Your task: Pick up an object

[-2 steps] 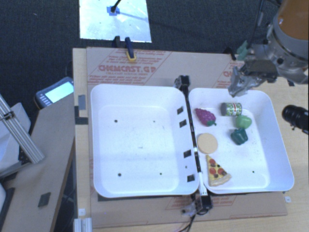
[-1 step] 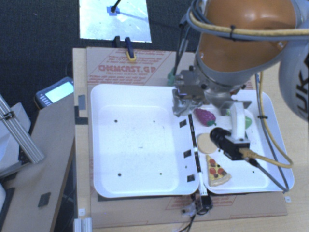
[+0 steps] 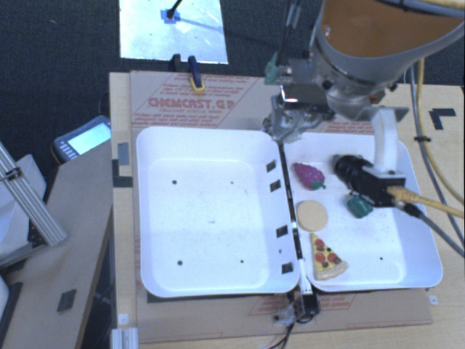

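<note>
The right bin (image 3: 425, 267) holds four small things: a purple grape bunch (image 3: 309, 174) near its far left corner, a tan disc like a cookie (image 3: 312, 215) just nearer, a pizza slice (image 3: 328, 258) near the front by the divider, and a teal lump (image 3: 359, 206) toward the middle, half tucked under a black camera-like unit (image 3: 363, 177) on the arm. All look like toy food, so probably light, stiff plastic or rubber, not fragile, perhaps a bit slick. The grapes seem the easiest pick: lumpy and raised, with sides to pinch across the narrow width. The cookie and pizza lie flat and thin, giving little to grip except their edges, and a squeeze could skid them along the smooth floor. The pizza is a yellow wedge with red dots and a tan crust at its near end. The gripper (image 3: 289, 126) hangs at the far end of the divider between the bins, well up from the toys and touching none; whether it stands open or closed cannot be told here. The left bin (image 3: 145, 195) sits beside it.
</note>
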